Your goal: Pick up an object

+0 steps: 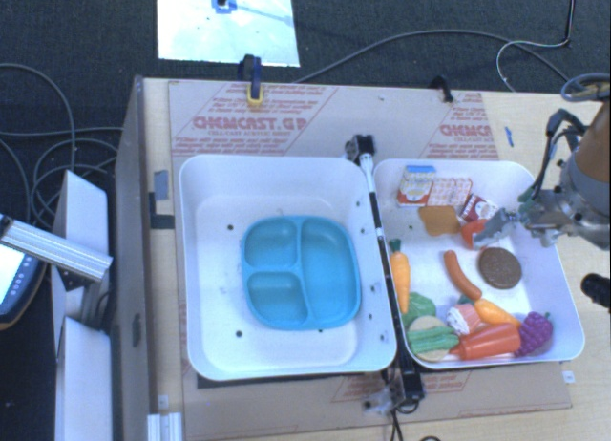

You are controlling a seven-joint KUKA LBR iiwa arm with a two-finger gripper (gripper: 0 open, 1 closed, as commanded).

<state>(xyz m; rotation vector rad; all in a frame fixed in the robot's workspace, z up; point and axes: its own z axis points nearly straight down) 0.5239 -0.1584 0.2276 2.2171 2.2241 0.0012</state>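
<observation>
From my remote station I see the arm point(594, 167) entering at the right edge, above the right bin point(554, 282). The gripper point(500, 226) is over the upper right part of that bin, just above the round brown patty point(499, 267) and just right of a small red item point(472, 233). I cannot tell how the jaws stand; the view is too small and blurred at that point, and I see nothing between them.

Candidate objects, all in the right bin:
- Two small food cartons point(434, 187) near the far wall, with a red and white packet point(477, 207) just beside them.
- A tan flat piece point(438, 220) below the cartons.
- A carrot point(400, 280) along the left wall.
- A sausage point(462, 275) near the middle, just left of the patty.
- At the near wall, a crowded group: green vegetable pieces point(426, 326), an orange piece point(494, 312), a long red-orange piece point(489, 341) and a purple grape bunch point(536, 332), touching one another.

The left bin point(220, 181) holds a blue divided plate point(300, 272) with three compartments, lying flat near its middle.

Both bins rest side by side on a printed cardboard sheet point(286, 116) on the bench.
</observation>
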